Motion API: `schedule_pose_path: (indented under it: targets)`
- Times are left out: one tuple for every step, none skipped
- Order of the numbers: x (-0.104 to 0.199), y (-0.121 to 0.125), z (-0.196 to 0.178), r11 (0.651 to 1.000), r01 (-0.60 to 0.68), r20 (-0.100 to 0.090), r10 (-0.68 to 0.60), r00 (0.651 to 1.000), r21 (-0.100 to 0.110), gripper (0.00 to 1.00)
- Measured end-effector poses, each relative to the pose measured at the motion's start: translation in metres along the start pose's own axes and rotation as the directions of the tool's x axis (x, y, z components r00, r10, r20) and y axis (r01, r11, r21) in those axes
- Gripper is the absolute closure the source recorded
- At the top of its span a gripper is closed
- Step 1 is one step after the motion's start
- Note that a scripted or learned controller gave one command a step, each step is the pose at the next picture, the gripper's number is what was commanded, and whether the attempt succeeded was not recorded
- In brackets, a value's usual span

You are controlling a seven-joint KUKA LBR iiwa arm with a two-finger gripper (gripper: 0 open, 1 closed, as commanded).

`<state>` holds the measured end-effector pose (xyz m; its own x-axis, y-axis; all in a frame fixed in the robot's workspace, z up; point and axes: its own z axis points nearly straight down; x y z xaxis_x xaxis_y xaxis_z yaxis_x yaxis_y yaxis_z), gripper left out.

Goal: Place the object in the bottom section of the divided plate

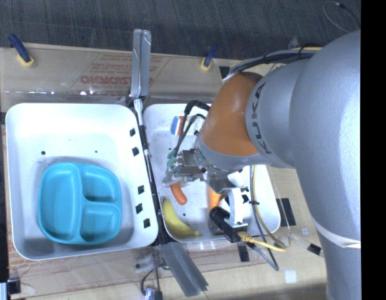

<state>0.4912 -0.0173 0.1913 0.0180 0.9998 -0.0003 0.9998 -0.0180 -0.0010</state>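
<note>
2 white bins are carried side by side on the bench (pixel 68 74).

Left bin (pixel 30 124) — 1 blue divided plate (pixel 80 203) is held, lying flat toward the bin's near-left part. 3 sections are seen in it: 1 long section down its left side and 2 smaller ones on its right.

Right bin (pixel 157 124) — largely covered by the grey arm (pixel 305 105) and its orange band (pixel 230 124), which are reached in from the right. The gripper (pixel 183 167) is lowered over the bin's left half; whether it is spread or pressed together cannot be told, as it is masked by the wrist and cables.

Items seen in the right bin:
- 1 small orange carrot-like piece (pixel 178 195), lying on the bin floor just below the gripper, apart from the plate.
- 1 yellow banana (pixel 176 222), set along the near-left corner, just beside the orange piece.
- 1 further orange item (pixel 213 200), partly hidden by the arm.
- 1 small blue item (pixel 176 125) near the far wall.
</note>
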Motion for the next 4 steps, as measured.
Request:
schedule_pose_path:
  targets:
    - [0.103, 0.027, 0.000, 0.921, 0.389, 0.000, -0.389, 0.921, 0.001, 1.00]
    - [0.101, 0.037, -0.053, 0.952, 0.306, -0.001, -0.306, 0.952, 0.002, 1.00]
    - [0.084, 0.051, 0.000, 0.978, 0.207, 0.000, -0.207, 0.978, 0.005, 1.00]
    - [0.143, 0.054, -0.019, 0.932, 0.363, 0.000, -0.363, 0.932, 0.002, 1.00]
